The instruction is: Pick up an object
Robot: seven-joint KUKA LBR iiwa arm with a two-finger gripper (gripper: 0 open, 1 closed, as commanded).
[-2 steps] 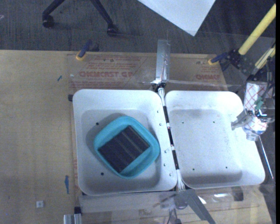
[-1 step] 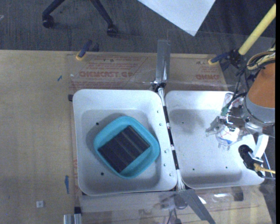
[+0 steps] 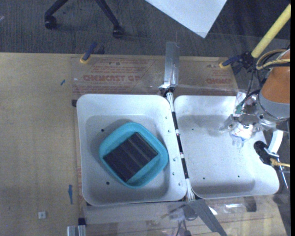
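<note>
Two white bins side by side on the table (image 3: pixel 37 138): left bin (image 3: pixel 87 110) with one blue dish (image 3: pixel 159 150) and one dark ribbed block (image 3: pixel 130 156) inside it; right bin (image 3: pixel 212 161) under the gripper (image 3: pixel 239 131), near its right wall, something pale and clear at its tip. Finger state impossible to tell.

Two white bins (image 3: pixel 179 152) on tan bench (image 3: pixel 32 138). Light-blue dish (image 3: pixel 159 156) with dark ribbed black insert (image 3: pixel 130 156). Grey arm (image 3: pixel 276 103), orange band (image 3: pixel 279 83). Yellow rod (image 3: pixel 274 30). White sheet (image 3: pixel 189 11) on dark floor.
</note>
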